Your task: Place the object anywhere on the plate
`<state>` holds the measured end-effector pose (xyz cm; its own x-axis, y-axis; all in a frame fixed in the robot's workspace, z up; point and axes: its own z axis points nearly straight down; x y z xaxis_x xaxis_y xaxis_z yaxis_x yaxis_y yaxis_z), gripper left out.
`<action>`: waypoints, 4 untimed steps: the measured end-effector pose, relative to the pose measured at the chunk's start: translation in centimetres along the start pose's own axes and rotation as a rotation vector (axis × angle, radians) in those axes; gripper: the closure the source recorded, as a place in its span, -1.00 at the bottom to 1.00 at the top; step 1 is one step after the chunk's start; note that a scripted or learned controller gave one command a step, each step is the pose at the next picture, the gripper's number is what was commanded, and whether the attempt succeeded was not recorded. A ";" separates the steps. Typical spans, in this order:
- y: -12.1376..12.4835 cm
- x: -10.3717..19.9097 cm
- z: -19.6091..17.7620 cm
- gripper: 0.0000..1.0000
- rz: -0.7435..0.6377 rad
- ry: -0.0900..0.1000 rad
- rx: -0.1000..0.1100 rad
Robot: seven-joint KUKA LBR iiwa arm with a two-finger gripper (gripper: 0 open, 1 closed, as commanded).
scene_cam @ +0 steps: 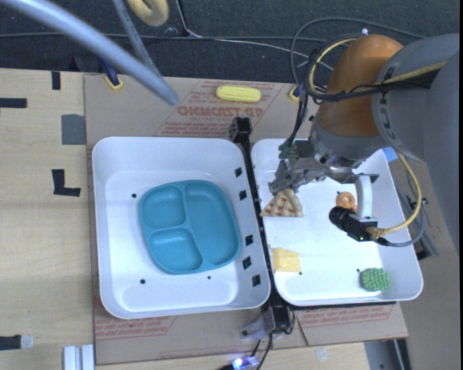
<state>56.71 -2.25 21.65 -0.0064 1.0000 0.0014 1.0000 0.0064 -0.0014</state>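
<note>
End effector (287,182) is hovering over the waffle wedge (283,204), finger state indiscernible; an off-centre grasp risks missing the blue plate (189,226).

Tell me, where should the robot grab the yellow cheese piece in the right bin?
Probably across its two side edges, coming straight down from above. The cheese piece lies flat on the right bin floor near the left wall, so pinching left-right looks cramped.

One fixed camera looks down aslant on both bins (108,230).
</note>
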 end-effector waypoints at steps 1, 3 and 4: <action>-0.4 4.3 0.0 1.00 0.002 -0.001 0.001; -1.2 15.1 0.8 1.00 0.000 -0.001 0.001; -0.6 20.9 -1.3 1.00 -0.001 0.000 -0.001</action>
<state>55.95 18.60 22.97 -0.0075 1.0000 0.0018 1.0000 0.0075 -0.0002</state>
